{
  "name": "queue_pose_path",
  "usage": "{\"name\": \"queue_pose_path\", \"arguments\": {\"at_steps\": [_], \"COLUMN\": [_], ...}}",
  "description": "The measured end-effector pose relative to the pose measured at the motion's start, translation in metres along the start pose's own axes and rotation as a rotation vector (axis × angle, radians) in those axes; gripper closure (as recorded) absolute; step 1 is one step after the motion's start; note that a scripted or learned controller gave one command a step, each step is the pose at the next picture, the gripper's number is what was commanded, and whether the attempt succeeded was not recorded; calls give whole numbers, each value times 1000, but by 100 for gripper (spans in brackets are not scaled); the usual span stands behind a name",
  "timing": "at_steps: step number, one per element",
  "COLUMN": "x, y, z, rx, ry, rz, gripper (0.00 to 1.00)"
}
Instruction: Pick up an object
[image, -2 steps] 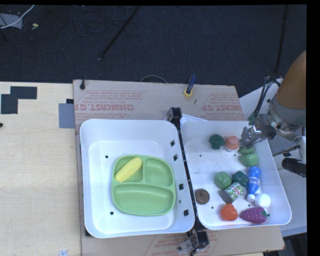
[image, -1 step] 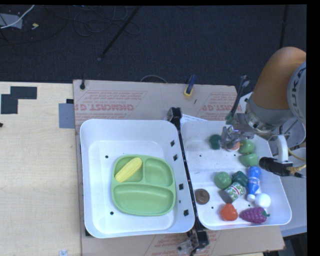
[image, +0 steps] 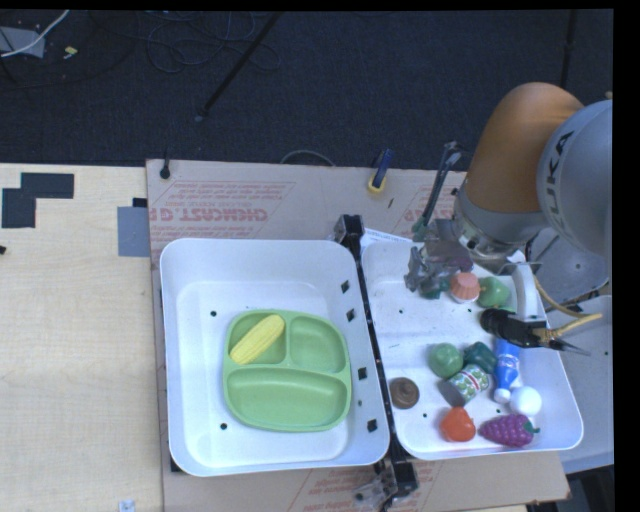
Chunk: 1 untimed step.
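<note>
right bin (image: 410, 330), near edge first: purple grape bunch (image: 508, 430) in the near right corner, with a red tomato (image: 458, 424) just beside it on the left. white ball (image: 526, 401) sits just behind the grapes. blue bottle (image: 507, 365) stands next to the ball, and a green can (image: 468, 383) lies tilted on the bottle's left, close to or touching it. brown disc (image: 404, 392) lies flat by the bin's left wall, apart from the rest. behind the can is a round green piece (image: 445, 358), with a dark teal piece (image: 482, 353) just beside it.

left bin (image: 200, 420): green divided plate (image: 288, 400) sits about mid bin. yellow corn (image: 257, 337) lies in the plate's far left compartment.

farther back in the right bin: pink-orange round toy (image: 464, 287) and a light green round toy (image: 493, 292) lie side by side, touching or nearly so. gripper (image: 428, 282) is low over the far part of this bin, just left of the pink-orange toy, with something small and teal right under it. cannot tell if the gripper is wide, narrow or holding anything, as it is too dark and cluttered there. grey arm with its orange band (image: 525, 140) comes in from the far right.

both bins rest on a cardboard sheet (image: 250, 205). small blue and yellow clip (image: 379, 172) sits at its far edge.
</note>
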<state>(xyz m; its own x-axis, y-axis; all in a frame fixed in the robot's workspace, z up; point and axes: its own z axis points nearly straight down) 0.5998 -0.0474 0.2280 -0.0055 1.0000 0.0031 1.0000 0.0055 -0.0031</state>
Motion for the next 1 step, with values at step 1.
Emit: {"name": "queue_pose_path", "arguments": {"at_steps": [1], "x": [46], "y": [0], "z": [-2], "rx": [1], "ry": [-2], "rz": [2], "gripper": [100]}}
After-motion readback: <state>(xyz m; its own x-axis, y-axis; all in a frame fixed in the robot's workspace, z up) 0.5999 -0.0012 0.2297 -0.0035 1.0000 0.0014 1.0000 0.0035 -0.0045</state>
